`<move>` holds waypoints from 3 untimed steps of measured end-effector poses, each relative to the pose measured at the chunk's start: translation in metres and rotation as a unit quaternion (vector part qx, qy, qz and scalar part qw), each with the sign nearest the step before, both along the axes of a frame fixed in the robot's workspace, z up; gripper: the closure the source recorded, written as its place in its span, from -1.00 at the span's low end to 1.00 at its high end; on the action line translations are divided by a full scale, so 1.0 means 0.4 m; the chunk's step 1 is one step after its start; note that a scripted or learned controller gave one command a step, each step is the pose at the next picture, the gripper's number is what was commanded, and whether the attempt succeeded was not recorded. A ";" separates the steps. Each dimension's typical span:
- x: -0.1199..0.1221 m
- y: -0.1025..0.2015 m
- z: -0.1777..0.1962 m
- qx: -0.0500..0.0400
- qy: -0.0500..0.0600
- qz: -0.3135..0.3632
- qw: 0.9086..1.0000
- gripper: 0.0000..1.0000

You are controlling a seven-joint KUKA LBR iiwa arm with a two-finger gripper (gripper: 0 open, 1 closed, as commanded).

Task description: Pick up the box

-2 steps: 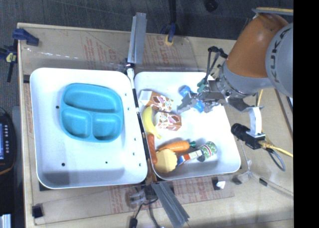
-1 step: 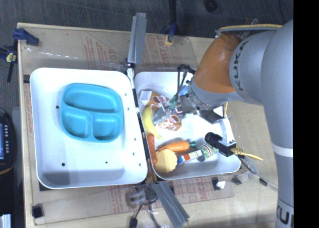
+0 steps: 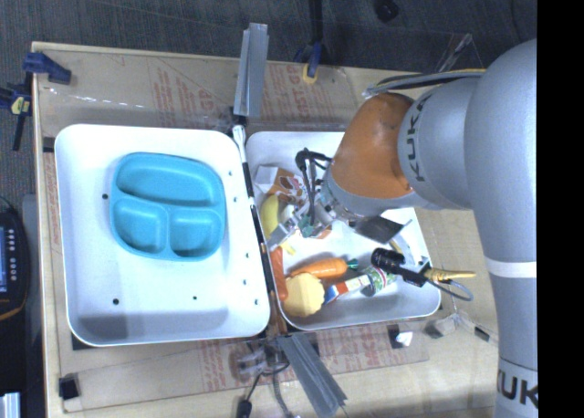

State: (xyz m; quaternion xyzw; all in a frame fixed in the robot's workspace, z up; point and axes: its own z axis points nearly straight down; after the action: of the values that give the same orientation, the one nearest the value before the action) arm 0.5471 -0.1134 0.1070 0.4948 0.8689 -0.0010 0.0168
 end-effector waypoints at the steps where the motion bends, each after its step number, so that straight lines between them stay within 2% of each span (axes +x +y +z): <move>1: 0.011 0.002 0.036 0.000 -0.006 0.002 1.000 1.00; 2: -0.073 0.159 0.213 0.008 0.015 0.080 0.997 1.00; 3: -0.019 0.449 0.324 0.005 0.015 0.228 0.974 1.00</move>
State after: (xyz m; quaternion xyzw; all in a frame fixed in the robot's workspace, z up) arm 0.5396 0.0662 0.2366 0.2836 0.9589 -0.0003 0.0006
